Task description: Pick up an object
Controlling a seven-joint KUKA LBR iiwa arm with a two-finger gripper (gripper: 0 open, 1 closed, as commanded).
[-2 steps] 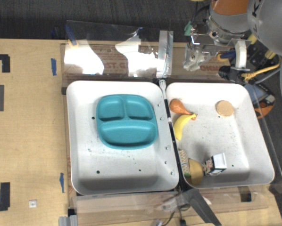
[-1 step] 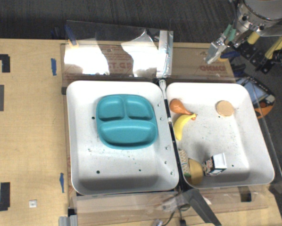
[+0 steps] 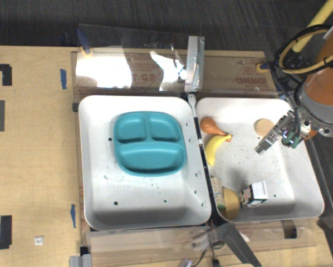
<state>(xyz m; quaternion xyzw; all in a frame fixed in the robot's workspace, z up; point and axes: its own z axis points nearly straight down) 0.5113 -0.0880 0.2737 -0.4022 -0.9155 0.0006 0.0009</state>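
the pincer hangs at the right bin's 3 o'clock side, can't tell how it's set, nothing in it, probably since the banana and orange pear thing sit over at 9 o'clock.

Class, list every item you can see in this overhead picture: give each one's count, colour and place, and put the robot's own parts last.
shallow white plastic bins: two, white, side by side on the bench
teal three-compartment plastic plate: one, teal, in the left bin
yellow toy banana: one, yellow, right bin, by its left wall
orange pear-shaped toy: one, orange, just above the banana
tan round disc: one, tan, right bin, upper part
small white box: one, white, right bin, lower part
grey arm: one, grey with orange band, from the right
pincer: one, grey, over the right bin
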